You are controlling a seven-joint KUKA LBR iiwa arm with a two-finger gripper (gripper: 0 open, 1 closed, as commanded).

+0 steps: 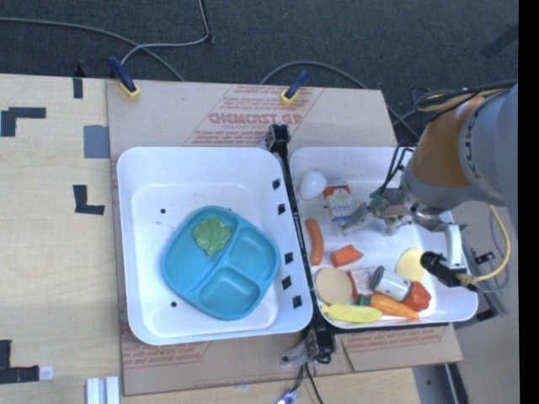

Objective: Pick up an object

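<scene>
Left bin (135, 225): blue divided plate (221, 263) with a green leaf (212, 236). Right bin (459, 310): white egg (313, 183), small carton (338, 201), sausage (315, 240), orange wedge (346, 255), banana (354, 313), carrot (392, 305). Tool (376, 213) low in right bin, just right of carton; grip state cannot tell.

The arm (472, 154) is cut off at the right edge; its hand (379, 213) perhaps covers something; the small carton's (338, 200) label is unreadable.

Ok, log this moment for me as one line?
arm: over right bin | gripper: low beside small carton, grasp not visible | blue tray: left bin, green piece in one compartment
</scene>
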